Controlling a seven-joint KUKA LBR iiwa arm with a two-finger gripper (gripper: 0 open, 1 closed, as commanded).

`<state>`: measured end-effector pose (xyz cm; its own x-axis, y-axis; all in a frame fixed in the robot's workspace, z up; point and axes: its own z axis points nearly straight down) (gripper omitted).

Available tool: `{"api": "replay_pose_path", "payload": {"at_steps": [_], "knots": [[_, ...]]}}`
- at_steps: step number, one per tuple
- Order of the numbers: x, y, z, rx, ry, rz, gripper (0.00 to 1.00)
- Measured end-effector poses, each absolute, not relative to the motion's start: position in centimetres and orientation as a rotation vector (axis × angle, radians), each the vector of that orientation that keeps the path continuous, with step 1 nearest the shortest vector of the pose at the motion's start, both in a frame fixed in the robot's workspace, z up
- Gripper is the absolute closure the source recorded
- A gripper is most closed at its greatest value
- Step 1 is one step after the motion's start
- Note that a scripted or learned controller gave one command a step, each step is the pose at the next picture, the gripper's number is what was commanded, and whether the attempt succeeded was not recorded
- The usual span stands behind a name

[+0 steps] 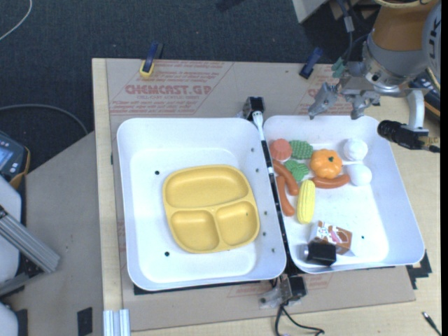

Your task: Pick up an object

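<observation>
Sitting in rt bin [392, 236], orange pumpkin toy [326, 164], round, green-stemmed, glossy

Divided tray [210, 207] in left bin [136, 187]; toy food [311, 177] in right bin [392, 208].

Yellow three-compartment tray [210, 207] lying in the left white bin [136, 187], brown board [175, 89] with red print under both bins, yellow clamp [148, 67] and blue clamp [310, 64] on its far edge, dark carpet [56, 40] around
</observation>
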<state>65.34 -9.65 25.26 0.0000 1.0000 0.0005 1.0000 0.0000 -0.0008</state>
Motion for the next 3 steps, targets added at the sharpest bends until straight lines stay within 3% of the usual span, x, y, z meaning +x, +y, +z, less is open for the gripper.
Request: {"api": "replay_pose_path", "payload": {"at_steps": [2, 3], "knots": [[65.1, -9.2, 13.8, -2.218, -2.217, 0.007, 0.00], [65.7, -9.7, 11.8, -2.239, -2.234, -0.015, 0.00]]}}
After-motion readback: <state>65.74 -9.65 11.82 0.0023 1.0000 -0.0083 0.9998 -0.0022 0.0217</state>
